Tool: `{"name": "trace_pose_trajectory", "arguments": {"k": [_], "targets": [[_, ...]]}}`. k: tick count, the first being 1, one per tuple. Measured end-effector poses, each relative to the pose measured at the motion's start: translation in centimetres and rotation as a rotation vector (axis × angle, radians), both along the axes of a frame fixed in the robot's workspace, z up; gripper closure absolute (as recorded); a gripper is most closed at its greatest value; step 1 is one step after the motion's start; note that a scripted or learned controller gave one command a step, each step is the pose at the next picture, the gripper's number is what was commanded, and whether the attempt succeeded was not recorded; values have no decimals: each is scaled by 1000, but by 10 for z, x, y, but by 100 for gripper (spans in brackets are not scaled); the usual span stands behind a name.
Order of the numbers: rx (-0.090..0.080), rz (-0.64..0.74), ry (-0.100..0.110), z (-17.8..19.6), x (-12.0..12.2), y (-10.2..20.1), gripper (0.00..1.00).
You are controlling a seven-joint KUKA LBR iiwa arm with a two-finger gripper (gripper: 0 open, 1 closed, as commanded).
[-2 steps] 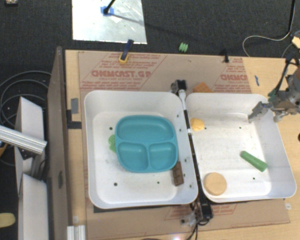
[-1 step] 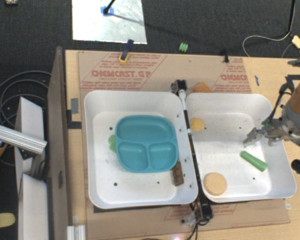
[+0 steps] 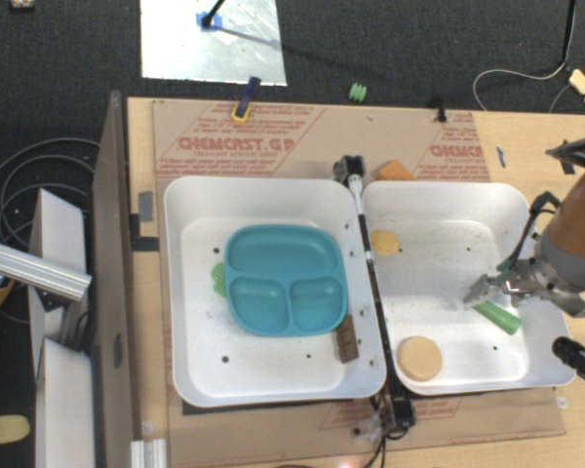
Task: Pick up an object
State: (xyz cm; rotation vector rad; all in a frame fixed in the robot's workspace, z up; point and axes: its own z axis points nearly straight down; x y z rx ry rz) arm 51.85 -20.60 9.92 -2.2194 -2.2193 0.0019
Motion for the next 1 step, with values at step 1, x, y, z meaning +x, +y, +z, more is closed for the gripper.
{"name": "trace_pose_trajectory", "arguments": {"k": [1], "targets": [[-3,2,-8,14,3,-1,100]]}}
